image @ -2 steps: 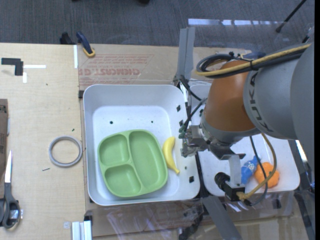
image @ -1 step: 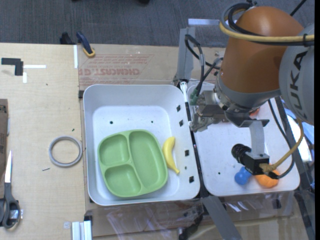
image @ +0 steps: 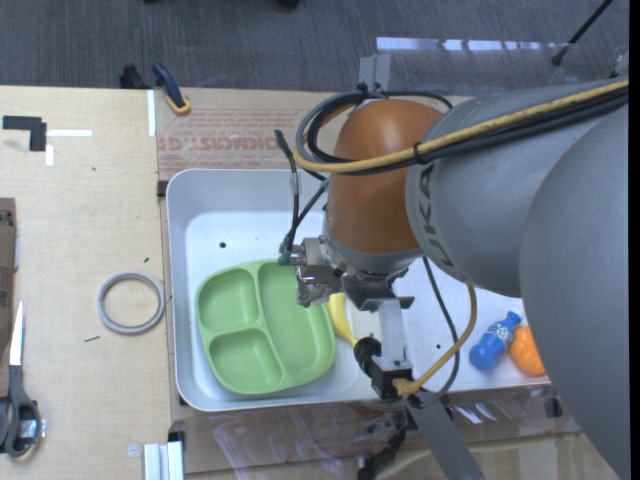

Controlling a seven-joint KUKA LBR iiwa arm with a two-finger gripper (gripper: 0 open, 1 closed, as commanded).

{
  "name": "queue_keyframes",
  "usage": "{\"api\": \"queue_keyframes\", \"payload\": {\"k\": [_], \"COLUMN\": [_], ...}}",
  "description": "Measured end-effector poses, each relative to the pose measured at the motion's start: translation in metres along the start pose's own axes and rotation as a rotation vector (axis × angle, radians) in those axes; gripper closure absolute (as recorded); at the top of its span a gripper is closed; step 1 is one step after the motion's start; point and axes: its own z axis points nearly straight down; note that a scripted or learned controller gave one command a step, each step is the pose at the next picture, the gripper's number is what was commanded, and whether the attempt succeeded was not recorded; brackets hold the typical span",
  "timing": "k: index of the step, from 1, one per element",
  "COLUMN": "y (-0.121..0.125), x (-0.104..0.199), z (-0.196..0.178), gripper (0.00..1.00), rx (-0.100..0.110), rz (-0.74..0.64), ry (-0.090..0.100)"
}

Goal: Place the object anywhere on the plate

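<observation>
A light green plate [image: 262, 330] with three compartments lies in the left white bin [image: 190, 268], toward its front. My gripper [image: 316, 286] hangs over the plate's right edge, mostly covered by the orange wrist band and grey arm above it. A yellow object [image: 340, 318], like a small banana, shows just under and to the right of the gripper, at the plate's right rim. The arm hides whether it lies on the bin floor or is held.
In the right bin a blue bottle-shaped toy [image: 494, 342] and an orange object [image: 527, 350] lie side by side. On the wooden bench to the left sit a grey tape ring [image: 130, 302] and scissors [image: 18, 416]. Cables hang around the wrist.
</observation>
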Motion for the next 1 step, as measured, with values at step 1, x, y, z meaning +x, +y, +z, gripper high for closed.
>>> {"api": "queue_keyframes", "payload": {"k": [1], "y": [0.0001], "x": [-0.0002], "z": [0.0], "gripper": [0.0], "rx": [0.0], "rz": [0.001], "ry": [0.0]}}
